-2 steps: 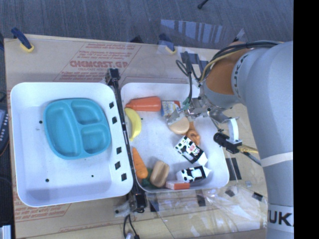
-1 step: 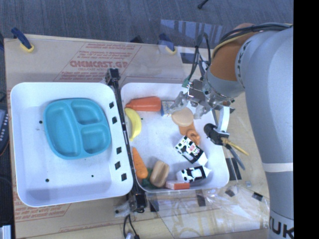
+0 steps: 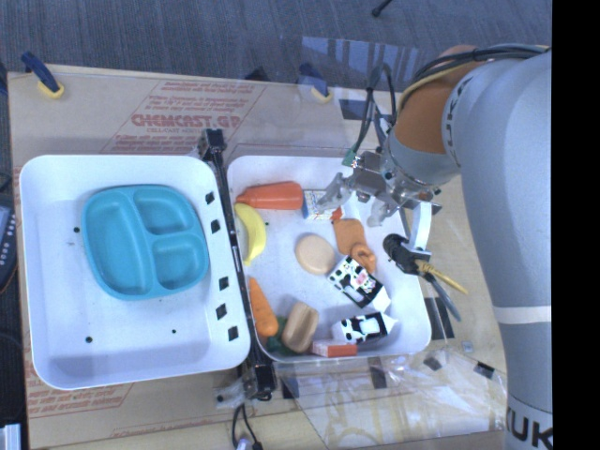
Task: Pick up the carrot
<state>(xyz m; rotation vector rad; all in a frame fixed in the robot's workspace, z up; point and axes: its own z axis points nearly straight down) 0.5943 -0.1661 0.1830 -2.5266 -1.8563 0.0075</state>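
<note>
left bin (image 3: 37, 279): we see a blue divided plate (image 3: 145, 240) lying flat in it, toward the upper middle.
divider: we note black clips (image 3: 221, 251) running down the seam between the two bins.
right bin (image 3: 281, 169): crowded with toy food.
banana (image 3: 249, 232): yellow, against the right bin's left wall, just below the big orange piece.
carrot (image 3: 262, 308): we mark the thin orange one along the left wall, lower half, pointing down toward a bit of green (image 3: 277, 344); a tan bread piece (image 3: 300, 325) sits just beside it.
orange piece (image 3: 272, 196): fatter, lying across near the bin's top edge, well apart from the carrot.
middle: tan oval (image 3: 315, 253); small orange item (image 3: 353, 239) right of it, under the gripper.
lower right: two black-and-white cartons (image 3: 356, 281), one above the other; red-white item (image 3: 334, 349) at the bottom wall.
gripper (image 3: 361, 200): over the bin's upper right part, well apart from the carrot; we read the fingers (image 3: 330, 195) as spread, nothing between them.
arm (image 3: 487, 157): grey, orange band, coming in from the right.
</note>
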